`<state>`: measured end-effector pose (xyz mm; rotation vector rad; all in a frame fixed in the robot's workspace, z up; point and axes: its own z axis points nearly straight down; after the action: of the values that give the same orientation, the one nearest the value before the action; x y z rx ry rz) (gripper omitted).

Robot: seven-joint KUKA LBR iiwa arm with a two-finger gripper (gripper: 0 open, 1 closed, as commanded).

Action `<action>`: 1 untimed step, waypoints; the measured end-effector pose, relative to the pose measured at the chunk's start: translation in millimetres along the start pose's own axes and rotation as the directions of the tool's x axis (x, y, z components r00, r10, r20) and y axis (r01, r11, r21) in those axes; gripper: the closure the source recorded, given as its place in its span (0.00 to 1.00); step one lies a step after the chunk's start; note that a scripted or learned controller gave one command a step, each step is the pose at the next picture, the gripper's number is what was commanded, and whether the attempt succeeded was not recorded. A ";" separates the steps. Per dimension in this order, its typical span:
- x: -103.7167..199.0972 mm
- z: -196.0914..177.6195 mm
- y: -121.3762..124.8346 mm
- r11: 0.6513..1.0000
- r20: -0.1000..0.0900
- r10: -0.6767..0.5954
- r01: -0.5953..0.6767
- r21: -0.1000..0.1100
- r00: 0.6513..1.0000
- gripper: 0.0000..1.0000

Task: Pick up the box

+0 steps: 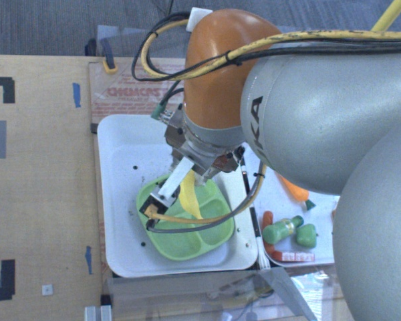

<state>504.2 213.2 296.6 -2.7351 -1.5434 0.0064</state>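
Note:
A small flat box (295,255) with red and white print lies at the front edge of the right bin (321,202), partly hidden by the arm. My gripper (195,179) hangs under the orange wrist over the left bin (113,179), just above a green divided plate (187,243). The wrist and its cables cover the gripper's tip. The box is well to the gripper's right, in the other bin.
In the right bin, close to the box, lie a green bottle (281,231), a green rounded toy (307,235), a red piece (267,217) and an orange carrot (295,190). The big grey arm covers most of that bin. Printed cardboard (123,92) lies behind the left bin.

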 end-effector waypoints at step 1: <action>5.4 129.9 -13.1 0.999 0.000 -0.051 0.051 0.001 0.999 1.00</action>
<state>495.3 224.5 166.7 -2.6942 -1.6121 0.0062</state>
